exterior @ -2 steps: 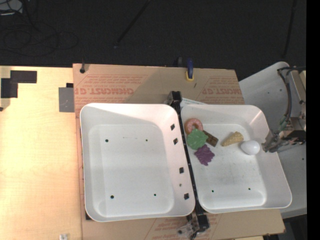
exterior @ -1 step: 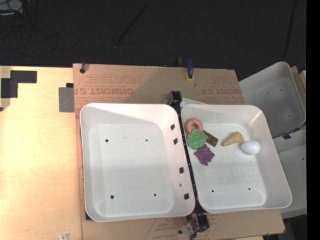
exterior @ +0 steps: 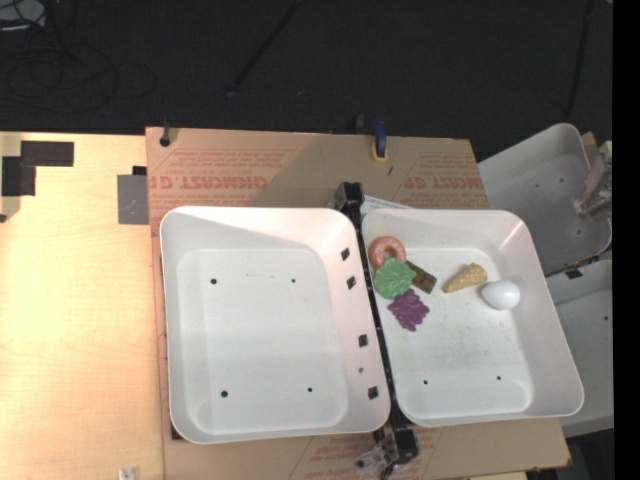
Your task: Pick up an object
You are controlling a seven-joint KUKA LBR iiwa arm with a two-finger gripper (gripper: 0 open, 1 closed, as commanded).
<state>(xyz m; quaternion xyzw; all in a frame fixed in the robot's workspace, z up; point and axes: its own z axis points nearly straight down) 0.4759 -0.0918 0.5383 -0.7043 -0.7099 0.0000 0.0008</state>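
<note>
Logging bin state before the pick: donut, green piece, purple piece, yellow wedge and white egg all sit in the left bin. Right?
Wrong bin. The camera view shows the donut, green piece, purple piece, yellow wedge and white egg all sitting in the right bin, toward its far end, not the left bin.

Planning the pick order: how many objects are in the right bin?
6, clustered at its far end: pink donut, green piece, brown block, purple piece, yellow wedge, white egg. More could hide underneath.

Both bins (exterior: 260,230) are white; the doughnut (exterior: 386,250) is pink, the leaf (exterior: 393,278) green, the grapes (exterior: 409,310) purple, the cone (exterior: 465,278) tan, the egg (exterior: 500,294) white.
</note>
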